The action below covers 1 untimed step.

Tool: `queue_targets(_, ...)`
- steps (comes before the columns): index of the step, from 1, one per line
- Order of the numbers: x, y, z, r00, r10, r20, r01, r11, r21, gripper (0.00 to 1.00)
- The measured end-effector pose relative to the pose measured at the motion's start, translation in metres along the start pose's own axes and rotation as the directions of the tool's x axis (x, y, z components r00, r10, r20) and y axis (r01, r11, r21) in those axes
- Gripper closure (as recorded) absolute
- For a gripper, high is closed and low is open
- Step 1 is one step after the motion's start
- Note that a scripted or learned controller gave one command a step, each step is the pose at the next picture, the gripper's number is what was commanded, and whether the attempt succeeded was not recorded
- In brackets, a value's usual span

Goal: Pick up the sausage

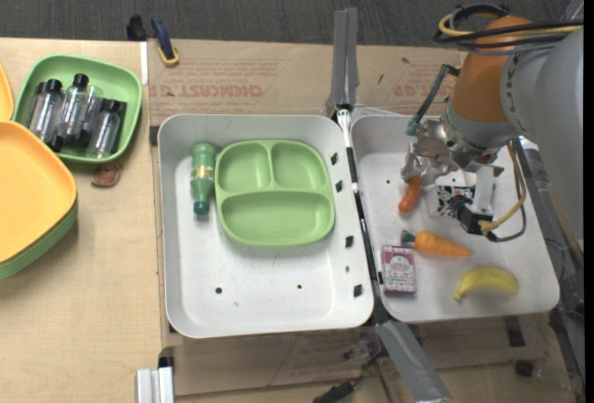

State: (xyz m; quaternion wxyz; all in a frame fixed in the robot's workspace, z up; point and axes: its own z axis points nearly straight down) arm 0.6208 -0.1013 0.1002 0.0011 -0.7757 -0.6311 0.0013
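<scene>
The sausage [409, 198], a short reddish-orange piece, lies in the right bin [529, 299] near its left wall, standing nearly upright in the view. My gripper [417, 169] hangs directly over the sausage's upper end, touching or almost touching it. The grey arm with its orange band [483, 81] comes in from the upper right and hides the bin's back right part.
An orange carrot [443, 246], a yellow banana [486, 282] and a small pink box [399, 268] lie in the right bin's front half. The left bin [269, 299] holds a green divided plate [275, 190] and a green bottle [201, 175]. A black divider runs between the bins.
</scene>
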Motion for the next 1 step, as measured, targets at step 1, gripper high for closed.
queue_targets(1,0.0067,-0.0702,-0.0899,0.998,0.063,0.0,-0.063,0.998,0.001,1.0)
